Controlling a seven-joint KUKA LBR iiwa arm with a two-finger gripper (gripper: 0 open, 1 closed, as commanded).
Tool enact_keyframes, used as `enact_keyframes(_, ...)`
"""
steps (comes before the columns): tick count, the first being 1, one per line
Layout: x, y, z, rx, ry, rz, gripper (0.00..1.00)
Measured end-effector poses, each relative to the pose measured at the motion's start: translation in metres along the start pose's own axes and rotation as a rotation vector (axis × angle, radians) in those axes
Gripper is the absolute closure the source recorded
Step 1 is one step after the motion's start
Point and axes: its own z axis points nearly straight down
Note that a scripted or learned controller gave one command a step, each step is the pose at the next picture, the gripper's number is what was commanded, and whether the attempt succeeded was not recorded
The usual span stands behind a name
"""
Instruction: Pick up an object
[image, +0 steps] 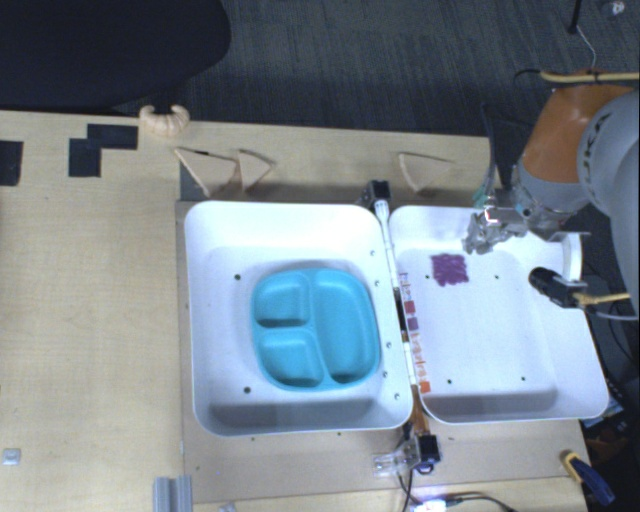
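Descending squarely over the flat purple object (450, 269) in the right bin (500, 400) would serve best, since it lies low on the floor just left of and below the fingers (480, 240), whose state, spread or clenched, I cannot tell, nothing visible between them.

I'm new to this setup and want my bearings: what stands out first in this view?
The bright blue divided tray lying in the left bin draws the eye first. Next comes the small purple object on the floor of the right bin, with the arm's end effector just beside it, toward the bin's far right corner.
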Motion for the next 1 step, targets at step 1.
enact_keyframes(1,0.0562,0.0212,-0.0413,-0.001,0.000,-0.001,1.00)
